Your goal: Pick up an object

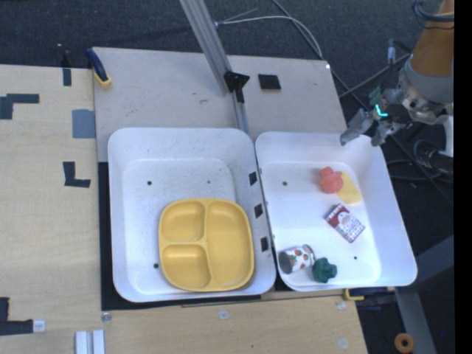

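In the right white bin [391, 220] lie the loose things to be picked; a small red-orange lumpy toy [330, 180] sits toward the bin's far right part, touching a pale yellow piece [349, 192] that lies just on its near right side; nearer the middle of the right side lies a small red and white printed packet [344, 223], tilted and apart from the others; at the near edge, left of centre, a little white can with red markings [296, 259] lies on its side, with a dark green crumpled object [324, 271] touching its right end.

The two-finger gripper [366, 130] hangs at the bin's far right corner, over the rim and well apart from every one of these things; its two dark fingers [354, 129] stand a little apart, with nothing visible between them; a small green light shows on the wrist behind it, and the grey arm with its orange band [431, 46] rises toward the upper right.

In the left white bin [125, 198] a yellow plastic plate with three compartments [206, 243] rests toward the near right corner; a slanted grey metal bar [209, 32] runs down to the gap between the two bins at their far edges.
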Robot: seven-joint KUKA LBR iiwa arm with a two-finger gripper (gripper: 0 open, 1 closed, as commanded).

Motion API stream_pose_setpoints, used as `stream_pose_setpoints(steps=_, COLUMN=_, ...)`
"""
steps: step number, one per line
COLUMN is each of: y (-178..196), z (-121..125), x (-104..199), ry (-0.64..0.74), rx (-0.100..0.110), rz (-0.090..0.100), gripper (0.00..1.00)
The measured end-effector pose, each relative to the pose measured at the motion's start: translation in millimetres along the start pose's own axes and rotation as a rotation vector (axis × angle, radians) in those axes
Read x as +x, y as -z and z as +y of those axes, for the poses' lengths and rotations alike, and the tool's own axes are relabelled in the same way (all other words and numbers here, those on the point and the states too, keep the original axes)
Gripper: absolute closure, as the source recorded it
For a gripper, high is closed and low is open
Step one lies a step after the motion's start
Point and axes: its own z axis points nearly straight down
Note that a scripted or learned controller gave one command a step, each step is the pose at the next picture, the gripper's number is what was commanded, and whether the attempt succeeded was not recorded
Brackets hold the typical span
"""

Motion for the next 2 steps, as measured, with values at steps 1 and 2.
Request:
stream_pose_setpoints(steps=1, y=3, z=1, x=0, ry=0.001, rx=-0.006, rz=-0.001, gripper=0.0)
stream_pose_setpoints(steps=2, y=-41, z=0, x=6, ry=0.001, rx=-0.004, rz=-0.002, gripper=0.0)
